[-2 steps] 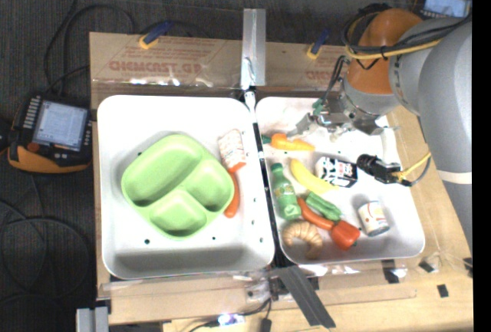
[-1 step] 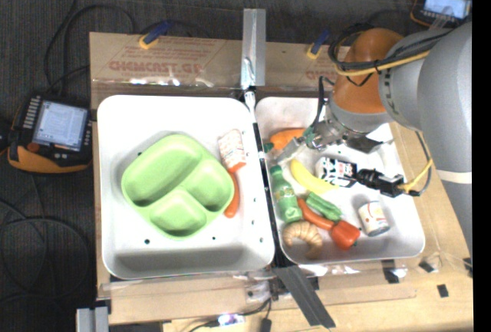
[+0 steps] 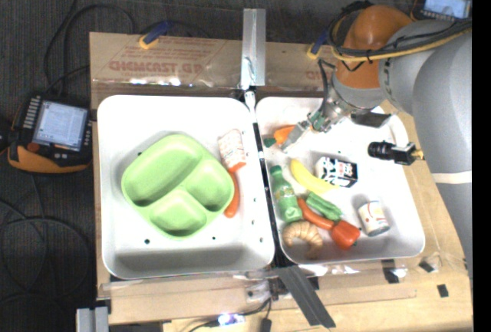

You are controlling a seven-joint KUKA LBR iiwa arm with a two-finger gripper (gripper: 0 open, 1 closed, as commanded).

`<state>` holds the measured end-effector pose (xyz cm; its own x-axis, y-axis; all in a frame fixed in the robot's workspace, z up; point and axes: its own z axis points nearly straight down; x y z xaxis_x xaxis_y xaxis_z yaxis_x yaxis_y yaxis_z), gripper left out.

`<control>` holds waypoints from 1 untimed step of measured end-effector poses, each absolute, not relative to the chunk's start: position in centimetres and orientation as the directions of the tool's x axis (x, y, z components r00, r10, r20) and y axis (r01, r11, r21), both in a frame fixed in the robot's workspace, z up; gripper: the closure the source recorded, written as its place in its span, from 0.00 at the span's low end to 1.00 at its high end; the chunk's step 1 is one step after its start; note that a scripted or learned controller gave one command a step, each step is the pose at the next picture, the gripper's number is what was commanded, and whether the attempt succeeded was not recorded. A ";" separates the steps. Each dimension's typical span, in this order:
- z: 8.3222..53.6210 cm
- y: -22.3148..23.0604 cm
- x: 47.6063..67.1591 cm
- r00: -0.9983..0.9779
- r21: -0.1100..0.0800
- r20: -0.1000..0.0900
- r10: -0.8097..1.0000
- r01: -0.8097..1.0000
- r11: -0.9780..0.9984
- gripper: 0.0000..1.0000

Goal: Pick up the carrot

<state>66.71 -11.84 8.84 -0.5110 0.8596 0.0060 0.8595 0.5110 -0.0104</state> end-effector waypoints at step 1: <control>8.8 -11.8 66.5 -0.604 -0.020 -0.003 0.797 0.797 0.604 0.00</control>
